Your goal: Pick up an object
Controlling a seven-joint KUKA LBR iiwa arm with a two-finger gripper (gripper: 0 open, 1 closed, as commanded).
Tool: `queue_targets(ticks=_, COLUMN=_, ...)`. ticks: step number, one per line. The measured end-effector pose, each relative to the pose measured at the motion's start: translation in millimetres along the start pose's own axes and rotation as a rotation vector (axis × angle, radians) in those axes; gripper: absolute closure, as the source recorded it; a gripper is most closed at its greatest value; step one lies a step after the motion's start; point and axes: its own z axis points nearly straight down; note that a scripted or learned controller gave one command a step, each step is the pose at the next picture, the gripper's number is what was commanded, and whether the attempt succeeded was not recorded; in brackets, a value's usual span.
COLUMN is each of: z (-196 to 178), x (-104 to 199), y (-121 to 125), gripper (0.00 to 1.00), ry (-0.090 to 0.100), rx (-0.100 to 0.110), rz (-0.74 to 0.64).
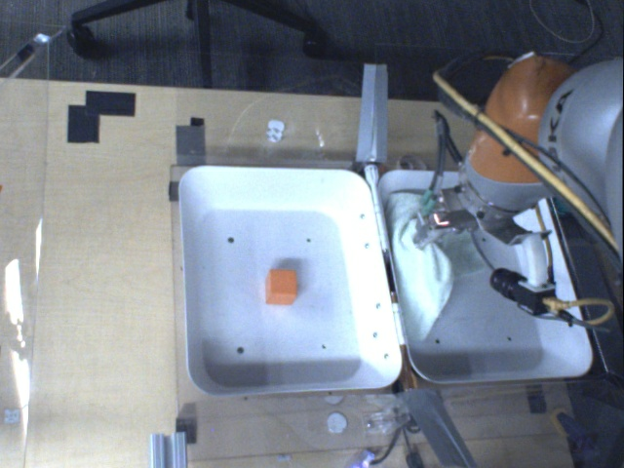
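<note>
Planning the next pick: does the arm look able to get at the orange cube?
Probably yes: the cube sits alone in the left bin, open from above; the claw hangs over the right bin.

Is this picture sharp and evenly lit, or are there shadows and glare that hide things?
In the camera view, the orange block in the left bin looks soft-edged, with little shadow. A bright glare streak marks the bench at left. The right bin is shaded under the arm, where the gripper blurs into pale cloth.
</note>
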Motion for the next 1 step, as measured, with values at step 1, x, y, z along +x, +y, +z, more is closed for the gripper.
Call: queue_targets(ticks=1, z=-10.4, x=1.1, y=1.4, gripper=1.00, ry=0.000, rx=-0.002, rz=-0.006)
